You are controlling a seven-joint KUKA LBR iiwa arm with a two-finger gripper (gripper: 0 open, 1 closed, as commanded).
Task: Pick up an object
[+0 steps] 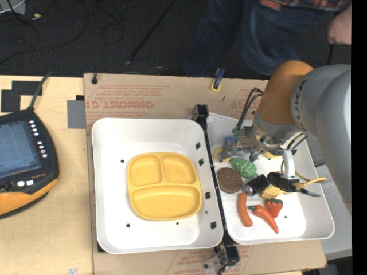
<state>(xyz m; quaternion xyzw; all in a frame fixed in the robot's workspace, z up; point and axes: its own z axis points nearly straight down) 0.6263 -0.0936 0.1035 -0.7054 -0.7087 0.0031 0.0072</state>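
Reaching in from the right, the gripper (248, 148) hangs low over the right bin (321, 225), just above the green knobbly toy (243, 167) beside the brown disc (230, 180), likely lining up a grasp; its state I cannot tell. The yellow tray (164, 186) lies apart in the left bin (109, 153).

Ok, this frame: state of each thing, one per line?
Yellow tray: upright in the left bin, compartments bare.
Gripper: low in the right bin, above the green toy; grip unclear.
Brown disc: flat.
Red pepper: lying flat.
Handheld screen: lit.
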